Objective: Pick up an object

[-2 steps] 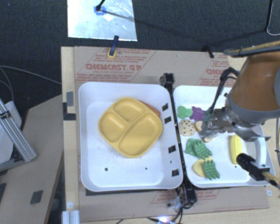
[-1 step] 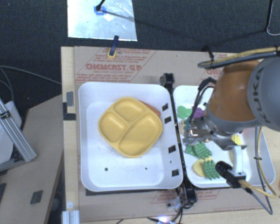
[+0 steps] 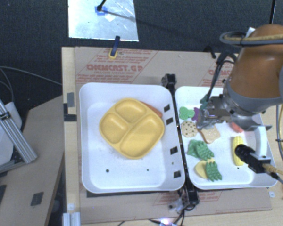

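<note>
My gripper (image 3: 203, 120) hangs low over the left-middle of the right bin (image 3: 262, 182), under the grey and orange arm (image 3: 257, 69). Several toy foods lie around it. A green piece (image 3: 184, 112) and a purple piece (image 3: 196, 112) sit just to its left. A brown speckled cookie (image 3: 189, 129) lies below those. A tan slice of toast (image 3: 210, 135) lies right under the gripper. Nothing is visibly held.
A leafy green toy (image 3: 199, 149), a yellow wedge (image 3: 201, 167), another green toy (image 3: 213, 171) and a yellow banana-like piece (image 3: 237, 149) fill the bin's front. The left bin (image 3: 92, 173) holds a yellow divided plate (image 3: 131, 127) with a reddish item (image 3: 155, 110) peeking from behind it.
</note>
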You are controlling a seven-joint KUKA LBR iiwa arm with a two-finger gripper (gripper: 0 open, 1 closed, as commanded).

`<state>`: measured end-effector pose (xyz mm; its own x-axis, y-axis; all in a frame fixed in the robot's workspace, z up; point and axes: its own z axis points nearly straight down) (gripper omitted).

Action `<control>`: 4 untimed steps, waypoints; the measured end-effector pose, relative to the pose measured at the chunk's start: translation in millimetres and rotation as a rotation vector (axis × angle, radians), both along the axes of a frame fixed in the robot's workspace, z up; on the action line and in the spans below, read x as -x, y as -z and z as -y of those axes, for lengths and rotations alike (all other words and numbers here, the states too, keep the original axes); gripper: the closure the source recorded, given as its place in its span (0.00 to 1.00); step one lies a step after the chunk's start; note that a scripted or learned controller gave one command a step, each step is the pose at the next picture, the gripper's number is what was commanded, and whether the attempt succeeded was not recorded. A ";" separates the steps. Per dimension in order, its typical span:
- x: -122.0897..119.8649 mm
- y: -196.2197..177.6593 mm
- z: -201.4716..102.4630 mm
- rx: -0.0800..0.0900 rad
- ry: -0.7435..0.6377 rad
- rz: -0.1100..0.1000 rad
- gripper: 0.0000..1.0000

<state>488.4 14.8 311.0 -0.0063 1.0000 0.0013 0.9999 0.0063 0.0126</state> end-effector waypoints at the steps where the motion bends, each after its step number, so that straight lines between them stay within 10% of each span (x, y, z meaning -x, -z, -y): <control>1: -34.7 40.5 -19.1 0.001 0.000 -0.012 1.00; 2: -12.3 -163.2 -20.3 -0.002 0.000 0.009 1.00; 3: 2.8 -59.7 -17.1 0.002 0.006 -0.019 1.00; 4: 2.0 -56.3 -77.0 -0.001 -0.004 -0.012 1.00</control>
